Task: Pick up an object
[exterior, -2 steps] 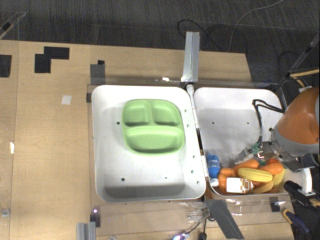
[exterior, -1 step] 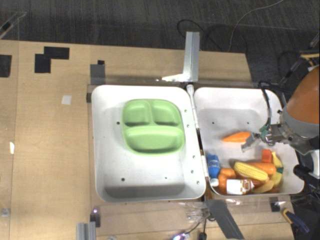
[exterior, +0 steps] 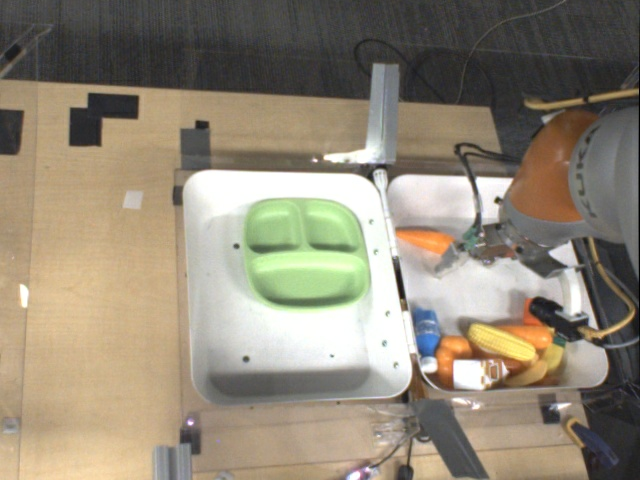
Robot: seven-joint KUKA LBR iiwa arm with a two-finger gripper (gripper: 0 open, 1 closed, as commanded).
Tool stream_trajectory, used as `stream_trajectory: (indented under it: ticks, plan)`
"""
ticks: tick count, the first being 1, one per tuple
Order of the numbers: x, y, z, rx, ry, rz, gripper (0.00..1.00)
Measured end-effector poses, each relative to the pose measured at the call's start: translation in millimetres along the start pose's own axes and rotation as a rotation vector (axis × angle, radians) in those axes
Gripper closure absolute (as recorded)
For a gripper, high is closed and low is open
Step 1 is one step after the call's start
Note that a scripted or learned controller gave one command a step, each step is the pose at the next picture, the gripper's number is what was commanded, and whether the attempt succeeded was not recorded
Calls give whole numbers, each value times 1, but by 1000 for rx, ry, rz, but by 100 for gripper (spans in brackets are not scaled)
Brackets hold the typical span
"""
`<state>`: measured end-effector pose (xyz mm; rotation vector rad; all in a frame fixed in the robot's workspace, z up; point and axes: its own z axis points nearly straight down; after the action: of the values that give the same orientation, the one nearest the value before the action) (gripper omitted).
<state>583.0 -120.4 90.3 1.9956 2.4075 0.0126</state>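
An orange carrot (exterior: 422, 239) lies in the upper left part of the right bin (exterior: 470, 193), pointing left. My gripper (exterior: 455, 253) is low over the bin floor, right at the carrot's thick right end. The view does not settle whether it touches the carrot. The arm with its orange band (exterior: 545, 183) reaches in from the right.
A pile fills the right bin's front: a blue object (exterior: 426, 324), an orange fruit (exterior: 452, 348), a yellow corn cob (exterior: 500, 341), a white box (exterior: 470, 373) and a banana (exterior: 545, 368). A green divided plate (exterior: 303, 251) lies in the left bin (exterior: 215, 348).
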Motion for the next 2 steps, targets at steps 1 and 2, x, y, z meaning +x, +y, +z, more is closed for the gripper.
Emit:
stream_trajectory:
  ticks: [1, 2]
  plan:
    - [21, 79, 3, 6, 5, -142, 0]
    - [23, 83, -11, -4, 2, -151, 100]
